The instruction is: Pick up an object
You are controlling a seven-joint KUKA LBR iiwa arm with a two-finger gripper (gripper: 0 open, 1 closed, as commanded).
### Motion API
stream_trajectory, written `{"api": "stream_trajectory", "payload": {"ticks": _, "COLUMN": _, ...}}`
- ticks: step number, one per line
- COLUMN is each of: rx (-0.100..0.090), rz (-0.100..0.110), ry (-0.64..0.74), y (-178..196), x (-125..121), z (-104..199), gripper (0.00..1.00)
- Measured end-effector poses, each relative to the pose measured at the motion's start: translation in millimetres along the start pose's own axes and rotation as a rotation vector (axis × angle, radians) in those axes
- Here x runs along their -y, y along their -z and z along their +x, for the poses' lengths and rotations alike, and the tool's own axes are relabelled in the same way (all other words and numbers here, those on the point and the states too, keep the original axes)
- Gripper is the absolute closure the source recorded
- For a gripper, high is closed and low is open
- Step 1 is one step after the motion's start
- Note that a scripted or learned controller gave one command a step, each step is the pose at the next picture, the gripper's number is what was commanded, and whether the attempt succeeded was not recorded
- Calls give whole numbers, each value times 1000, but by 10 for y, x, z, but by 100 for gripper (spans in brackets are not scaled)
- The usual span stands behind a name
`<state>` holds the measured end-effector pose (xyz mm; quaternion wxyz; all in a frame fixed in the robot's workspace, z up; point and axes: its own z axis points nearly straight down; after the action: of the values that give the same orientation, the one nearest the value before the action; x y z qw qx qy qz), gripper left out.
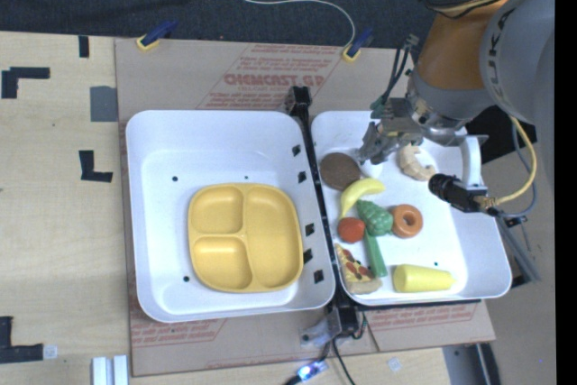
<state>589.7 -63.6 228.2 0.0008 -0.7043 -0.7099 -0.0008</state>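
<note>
The right bin [478, 266] holds several toy foods: a brown round piece [339, 169], a yellow banana [361, 193], a red tomato [351, 230], green broccoli [375, 222], an orange ring [407, 221], a yellow wedge [421, 279], a pizza slice [354, 269] and a beige piece [416, 161]. My gripper [377, 149] hangs over the bin's back part, just right of the brown piece and above the banana. Its fingers stand slightly apart with nothing between them.
The left bin [158, 149] holds a yellow divided plate [244, 236]. A black divider clip [299, 100] sits between the bins at the back. A white cable [270, 0] lies behind them. The grey arm with its orange band [460, 41] fills the upper right.
</note>
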Motion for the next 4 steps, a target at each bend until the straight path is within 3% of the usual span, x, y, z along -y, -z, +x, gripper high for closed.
{"api": "stream_trajectory", "payload": {"ticks": 1, "rx": 1, "rz": 2, "ry": -1, "y": -88, "x": -78, "z": 538, "gripper": 100}}
{"api": "stream_trajectory", "payload": {"ticks": 4, "rx": 2, "rz": 3, "ry": -7, "y": 10, "x": 88, "z": 596, "gripper": 100}}
